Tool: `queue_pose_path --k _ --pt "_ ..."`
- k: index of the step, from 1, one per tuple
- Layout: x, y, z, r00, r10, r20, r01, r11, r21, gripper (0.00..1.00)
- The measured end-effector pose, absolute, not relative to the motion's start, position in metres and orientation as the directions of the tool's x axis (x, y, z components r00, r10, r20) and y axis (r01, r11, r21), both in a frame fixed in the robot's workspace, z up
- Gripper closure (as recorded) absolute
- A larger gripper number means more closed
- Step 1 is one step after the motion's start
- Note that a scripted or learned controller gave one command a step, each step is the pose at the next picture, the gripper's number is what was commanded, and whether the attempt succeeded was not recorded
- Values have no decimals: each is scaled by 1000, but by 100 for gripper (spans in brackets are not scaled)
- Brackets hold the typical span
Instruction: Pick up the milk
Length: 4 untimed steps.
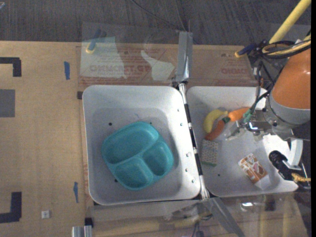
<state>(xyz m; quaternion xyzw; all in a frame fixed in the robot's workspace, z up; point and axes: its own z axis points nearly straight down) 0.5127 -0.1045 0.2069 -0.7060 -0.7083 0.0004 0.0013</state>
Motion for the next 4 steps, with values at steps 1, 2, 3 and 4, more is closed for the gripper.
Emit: queue_pose_path --k 1,2,3,4 --pt "514 -165 88 19 1000 -1 1000 -19 9 0" --pt "482 -171 88 -49 999 1 999 49 8 0" --pt "482 -175 98 -41 999 -3 999 41 13 100" --pt "480 -134 172 -98 995 0 995 98 1 100"
